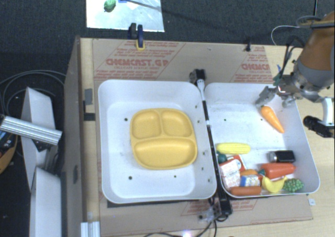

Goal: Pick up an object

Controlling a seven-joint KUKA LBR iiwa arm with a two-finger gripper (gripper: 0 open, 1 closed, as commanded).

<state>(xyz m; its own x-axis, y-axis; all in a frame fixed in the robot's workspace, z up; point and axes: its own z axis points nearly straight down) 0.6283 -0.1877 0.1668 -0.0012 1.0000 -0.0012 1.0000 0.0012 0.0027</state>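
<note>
My gripper (275,98) hangs over the far right part of the right bin (235,106), its two fingers spread open with nothing between them. An orange carrot (272,119) lies on the bin floor just in front of the fingertips, its thick end closest to them. Along the bin's near side lie a yellow corn cob (233,148), a small black block (282,156), a red-orange pepper-like piece (278,169), a red and white packet (231,168), a yellow piece (272,183) and green grapes (294,184).
The left bin (115,126) holds a yellow divided plate (163,138) at its middle. A ridge where the two bins meet (207,121) runs between them. Cardboard (157,58) lies under the bins at the back.
</note>
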